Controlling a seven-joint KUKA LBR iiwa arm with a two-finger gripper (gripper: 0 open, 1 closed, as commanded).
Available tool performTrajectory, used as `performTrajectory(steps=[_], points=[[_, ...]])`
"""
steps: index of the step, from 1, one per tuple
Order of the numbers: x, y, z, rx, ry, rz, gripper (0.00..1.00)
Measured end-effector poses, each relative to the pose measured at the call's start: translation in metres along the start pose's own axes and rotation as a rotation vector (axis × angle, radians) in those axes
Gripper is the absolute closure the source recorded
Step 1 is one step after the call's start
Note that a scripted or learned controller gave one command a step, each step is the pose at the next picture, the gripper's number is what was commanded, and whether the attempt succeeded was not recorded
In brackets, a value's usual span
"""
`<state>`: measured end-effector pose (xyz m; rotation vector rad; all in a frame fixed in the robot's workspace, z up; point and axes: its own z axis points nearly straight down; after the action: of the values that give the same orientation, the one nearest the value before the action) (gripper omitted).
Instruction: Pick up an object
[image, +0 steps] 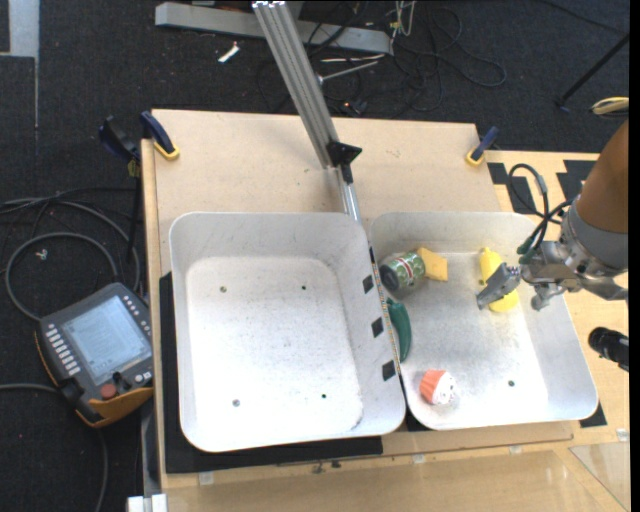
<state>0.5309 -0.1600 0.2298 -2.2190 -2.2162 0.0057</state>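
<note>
Nearest the lens: one orange-and-white object (437, 387) in the right bin (560, 395). Left bin (200, 240): one. Right bin, left to right: one green tool (401, 328), one green can (402, 271), two yellow pieces (434, 264) (491, 266). Pincer (498, 290) overlaps the farther-right yellow piece, partly hiding it; whether it grips anything cannot be told.
</note>
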Motion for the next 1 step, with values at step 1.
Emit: performTrajectory(steps=[1], points=[[0.0105, 0.0032, 0.0547, 0.000, 0.000, -0.001, 0.00]])
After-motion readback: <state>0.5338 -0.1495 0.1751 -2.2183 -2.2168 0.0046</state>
